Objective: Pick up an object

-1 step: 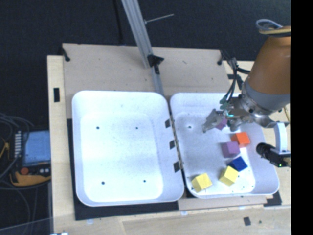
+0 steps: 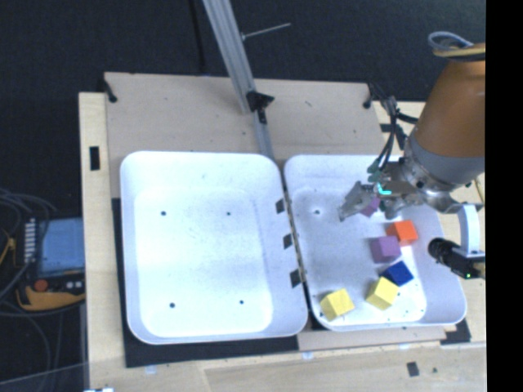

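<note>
My gripper (image 2: pixel 359 203) hangs over the upper middle of the right bin (image 2: pixel 327 178). A small purple patch (image 2: pixel 373 207) shows right against the gripper; I cannot tell what it is. Just to the right and below lie an orange block (image 2: pixel 403 233) and a purple block (image 2: pixel 384 247). Further toward the front are a blue block (image 2: pixel 398 273) and a yellow block (image 2: pixel 382 292) touching each other. Another yellow block (image 2: pixel 336 304) rests at the bin's front left corner.
The left bin (image 2: pixel 200 243) stands beside the right one, with small clips along their shared edge. A slanted metal rail (image 2: pixel 237 64) runs from the top down to the bins' junction. Cables and a blue box (image 2: pixel 61 247) lie off the bench at the left.
</note>
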`<state>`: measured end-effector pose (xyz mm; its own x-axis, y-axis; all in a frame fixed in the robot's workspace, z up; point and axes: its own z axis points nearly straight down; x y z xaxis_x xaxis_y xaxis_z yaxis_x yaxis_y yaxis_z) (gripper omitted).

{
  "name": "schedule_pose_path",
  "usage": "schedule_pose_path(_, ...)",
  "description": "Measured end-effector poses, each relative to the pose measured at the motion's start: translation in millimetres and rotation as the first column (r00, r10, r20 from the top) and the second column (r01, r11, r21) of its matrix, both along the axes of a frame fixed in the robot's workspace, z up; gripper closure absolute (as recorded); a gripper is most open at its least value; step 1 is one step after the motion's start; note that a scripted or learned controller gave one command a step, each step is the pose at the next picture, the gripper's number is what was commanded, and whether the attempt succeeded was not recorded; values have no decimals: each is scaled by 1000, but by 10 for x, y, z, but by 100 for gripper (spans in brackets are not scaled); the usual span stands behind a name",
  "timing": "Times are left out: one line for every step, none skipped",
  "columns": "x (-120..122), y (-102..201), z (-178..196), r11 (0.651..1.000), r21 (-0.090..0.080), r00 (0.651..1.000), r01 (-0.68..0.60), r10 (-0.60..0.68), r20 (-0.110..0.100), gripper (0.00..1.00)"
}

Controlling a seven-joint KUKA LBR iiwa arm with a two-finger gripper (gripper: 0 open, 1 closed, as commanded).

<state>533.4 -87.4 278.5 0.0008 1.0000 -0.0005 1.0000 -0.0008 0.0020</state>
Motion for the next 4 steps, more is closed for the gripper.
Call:
schedule_pose_path(69, -62, -476, 1000, 0, 1000, 0, 0, -6, 0)
schedule_pose_path(74, -119, -1101, 1000, 0, 1000, 0, 0, -7, 0)
schedule_pose_path(144, -67, -1570, 1000, 0, 1000, 4, -4, -4, 0)
schedule_pose_path(158, -89, -1452, 1000, -2, 1000, 9, -9, 3, 100)
